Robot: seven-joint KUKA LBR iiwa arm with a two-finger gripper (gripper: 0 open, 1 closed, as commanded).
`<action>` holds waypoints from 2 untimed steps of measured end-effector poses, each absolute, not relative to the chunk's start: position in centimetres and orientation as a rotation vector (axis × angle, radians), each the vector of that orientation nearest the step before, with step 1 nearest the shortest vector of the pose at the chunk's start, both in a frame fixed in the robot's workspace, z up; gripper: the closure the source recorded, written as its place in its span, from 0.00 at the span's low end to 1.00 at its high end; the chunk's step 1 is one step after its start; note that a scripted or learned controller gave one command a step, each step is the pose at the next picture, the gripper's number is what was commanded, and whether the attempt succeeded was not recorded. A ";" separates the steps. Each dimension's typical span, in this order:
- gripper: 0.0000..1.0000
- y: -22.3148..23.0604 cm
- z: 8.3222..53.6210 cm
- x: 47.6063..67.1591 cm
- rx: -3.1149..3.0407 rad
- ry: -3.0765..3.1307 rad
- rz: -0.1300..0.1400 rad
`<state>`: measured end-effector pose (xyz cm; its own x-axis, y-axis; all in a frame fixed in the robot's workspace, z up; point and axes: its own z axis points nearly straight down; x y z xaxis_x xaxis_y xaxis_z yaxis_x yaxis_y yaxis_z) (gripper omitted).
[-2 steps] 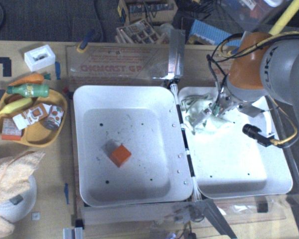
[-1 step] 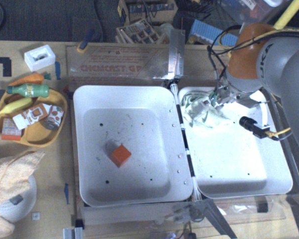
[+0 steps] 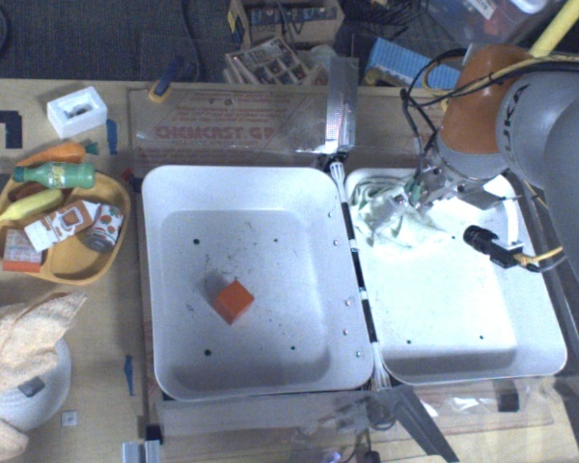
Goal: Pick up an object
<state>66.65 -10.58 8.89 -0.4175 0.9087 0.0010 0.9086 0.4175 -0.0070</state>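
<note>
1. I watch the grey arm crowd the far corner of the right bin, its claw low over a pale, blurred tangle there; I cannot tell what that tangle is, nor how the claw is set.

2. The orange block, the one clear thing to pick, lies well to the claw's left in the left bin, nearer the front wall, alone on the white floor.

3. My worry: a descent where the claw now hangs would likely close on nothing firm, or drag the tangle along the bin wall. The cables looping off the wrist sit close to the rim between the bins and could catch on a sweep left.

4. The block lies skewed; I judge that a claw not turned to match may nudge it away on the smooth, speckled floor.

5. Beyond the left bin, far from the claw, the wooden worktop carries a yellow bowl of toy groceries, a crumpled cloth and a small white box.

6. Behind the worktop, crates and cords clutter a dark carpeted floor.
</note>
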 end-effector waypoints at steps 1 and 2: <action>0.00 -10.6 8.9 66.7 -1.693 -2.641 0.008; 0.00 -10.6 8.9 66.7 -1.693 -2.641 0.008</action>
